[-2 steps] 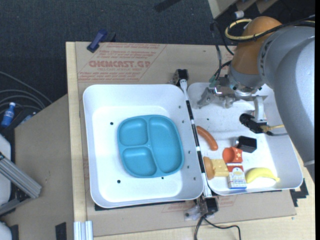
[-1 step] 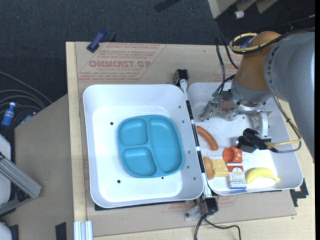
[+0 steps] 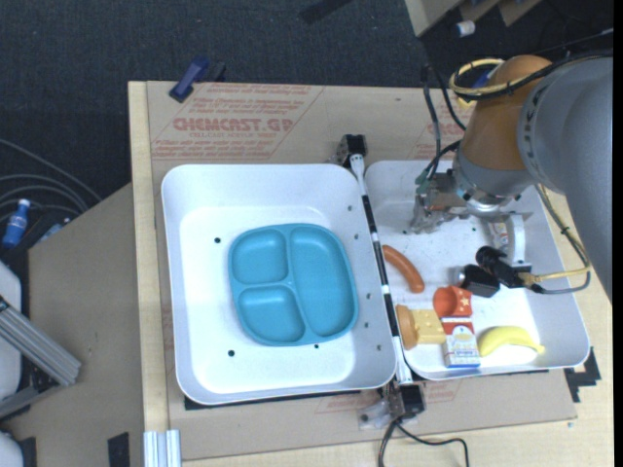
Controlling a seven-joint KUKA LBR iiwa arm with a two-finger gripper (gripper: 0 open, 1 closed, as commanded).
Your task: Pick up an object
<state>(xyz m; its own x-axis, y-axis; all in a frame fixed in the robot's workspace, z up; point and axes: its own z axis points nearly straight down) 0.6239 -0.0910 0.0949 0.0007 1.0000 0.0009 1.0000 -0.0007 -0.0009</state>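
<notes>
The right white bin (image 3: 393,195) holds an orange-red sausage (image 3: 404,268), a small red object (image 3: 452,302), a yellow-orange slice (image 3: 420,326), a little white and red carton (image 3: 461,346) and a yellow banana (image 3: 508,341). My gripper (image 3: 428,210) hangs low over the bin's far left part, above bare floor. It is a short way behind the sausage and apart from it. Nothing shows in its grasp. The grey arm with its orange band (image 3: 501,115) comes in from the upper right.
The left bin (image 3: 187,261) holds a blue divided plate (image 3: 290,282). A small blue item (image 3: 191,79) lies at the bench's far left corner. Cables and a blue-tipped part (image 3: 17,220) lie off the bench at left.
</notes>
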